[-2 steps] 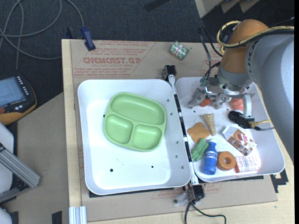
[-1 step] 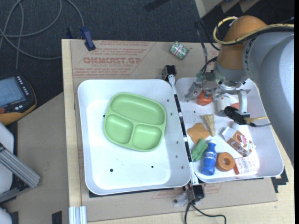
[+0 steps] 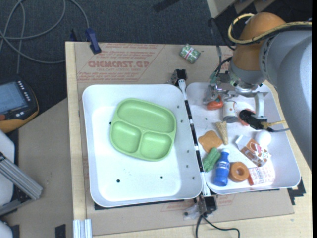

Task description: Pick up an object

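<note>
1. Small red-orange object (image 3: 214, 104), soft-looking and of unclear shape, is the likely target. It lies near the far left corner of the right shallow white bin (image 3: 287, 157), just inside the far edge.
2. Two-finger gripper (image 3: 218, 90) hangs directly over that object, very close to it or touching; the contact point is too small to resolve. Cannot tell whether the gripper is open or closed, and nothing is visibly held.
3. Step in hand, as judged: the reach-and-descend part of a pick, with no lift yet.
4. Neighbours in the right bin:
   - a grey cylindrical can (image 3: 229, 114) just beside the target, toward the bin's middle
   - a tan cone (image 3: 222, 130) and an orange-brown toast-shaped piece (image 3: 210, 140) further toward the near edge
   - a blue plastic bottle (image 3: 222, 168) and an orange ring doughnut (image 3: 239, 171) at the near edge
5. Left shallow white bin (image 3: 99, 182) carries a pale green three-compartment plastic tray (image 3: 143, 128), well apart from the work.
6. Next move calls for a firm close centred on the red-orange object, then a straight lift. The bin's wall and the can sit close by, so sideways drift should be kept small.
</note>
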You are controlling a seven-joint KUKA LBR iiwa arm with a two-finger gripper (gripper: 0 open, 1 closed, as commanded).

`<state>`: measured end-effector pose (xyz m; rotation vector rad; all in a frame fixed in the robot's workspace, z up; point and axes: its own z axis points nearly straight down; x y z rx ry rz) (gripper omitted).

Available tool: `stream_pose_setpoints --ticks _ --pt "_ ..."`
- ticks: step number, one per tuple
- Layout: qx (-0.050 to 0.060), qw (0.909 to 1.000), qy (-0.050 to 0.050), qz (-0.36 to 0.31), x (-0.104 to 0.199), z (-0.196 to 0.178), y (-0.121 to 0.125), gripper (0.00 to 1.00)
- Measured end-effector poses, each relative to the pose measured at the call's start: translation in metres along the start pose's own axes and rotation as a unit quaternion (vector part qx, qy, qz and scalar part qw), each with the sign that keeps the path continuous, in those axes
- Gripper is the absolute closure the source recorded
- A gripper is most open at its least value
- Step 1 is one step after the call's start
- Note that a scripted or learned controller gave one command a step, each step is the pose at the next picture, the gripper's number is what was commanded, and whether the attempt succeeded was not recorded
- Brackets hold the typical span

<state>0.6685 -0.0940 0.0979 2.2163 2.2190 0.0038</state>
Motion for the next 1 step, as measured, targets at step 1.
stream_pose_setpoints --ticks 1 --pt "0.002 1.0000 0.001 0.000 0.0599 -0.0880 -0.0390 1.00"
